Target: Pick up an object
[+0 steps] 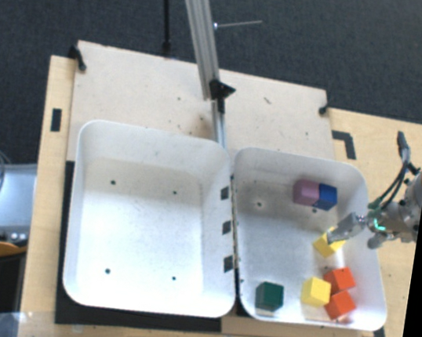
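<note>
Starting at the left, we see the left bin [148, 217] with bare white floor, so nothing there matters for the pick. The right bin [272, 181] carries every candidate. Lowest and furthest left in it sits a green cube [269, 295] near the front wall. Further back, a purple block [306, 192] touches a blue cube [327, 196] on its right. Then comes a yellow cube [326, 245], and below it a second yellow cube [316, 291] pressed against two orange cubes [341, 291] by the bin's right front corner.

The end effector [356, 226] enters at the right rim of that bin, its metallic tip slanting down and leftward. The relation we think matters most: the upper yellow cube lies just beside that tip, down and to its left, nearer than any other piece. It is roughly square, so we judge no long axis needs matching. The purple and blue pair sits up and left, a little further off; the orange cluster lies below.

The arm is cut off by the frame's right side, and the tip is small and blurred. We cannot tell how the end effector is set, nor whether it touches the yellow cube or merely hovers over it.
</note>
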Action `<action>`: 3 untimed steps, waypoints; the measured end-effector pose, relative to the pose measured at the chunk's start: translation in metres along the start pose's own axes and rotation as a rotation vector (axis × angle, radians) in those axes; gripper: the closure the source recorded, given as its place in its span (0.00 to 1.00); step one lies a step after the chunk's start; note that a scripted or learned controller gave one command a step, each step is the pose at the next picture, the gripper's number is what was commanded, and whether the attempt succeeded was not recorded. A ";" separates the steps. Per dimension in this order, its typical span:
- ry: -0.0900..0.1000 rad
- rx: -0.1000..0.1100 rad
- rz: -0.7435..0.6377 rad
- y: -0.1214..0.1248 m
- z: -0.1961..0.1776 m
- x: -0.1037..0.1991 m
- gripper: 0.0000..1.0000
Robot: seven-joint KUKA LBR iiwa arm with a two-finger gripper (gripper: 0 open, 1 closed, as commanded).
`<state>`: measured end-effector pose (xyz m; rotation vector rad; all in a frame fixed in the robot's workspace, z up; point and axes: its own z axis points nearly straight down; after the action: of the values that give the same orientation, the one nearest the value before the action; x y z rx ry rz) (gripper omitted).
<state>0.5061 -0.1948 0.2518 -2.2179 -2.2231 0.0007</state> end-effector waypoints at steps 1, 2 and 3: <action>-0.001 -0.003 0.001 0.001 -0.001 0.000 0.00; -0.001 0.002 0.004 0.004 0.050 0.008 0.00; 0.000 0.004 0.003 -0.006 0.104 0.009 0.00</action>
<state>0.4995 -0.1855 0.1474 -2.2198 -2.2177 0.0054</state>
